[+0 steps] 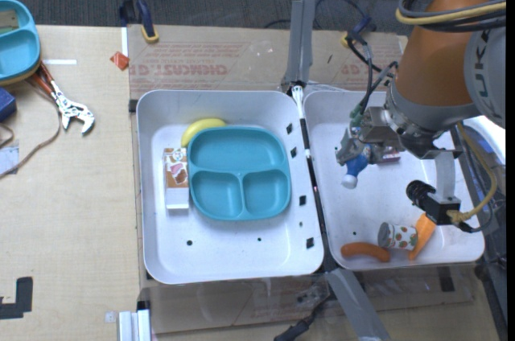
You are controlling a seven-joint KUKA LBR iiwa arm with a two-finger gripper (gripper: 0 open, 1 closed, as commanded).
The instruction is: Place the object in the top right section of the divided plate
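Banana [203, 127] behind divided plate [239, 172]

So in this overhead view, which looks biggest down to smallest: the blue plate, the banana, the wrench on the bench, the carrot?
1. Blue plate, clearly largest.
2. Wrench.
3. Carrot and banana: unsure, since the plate hides part of the banana.
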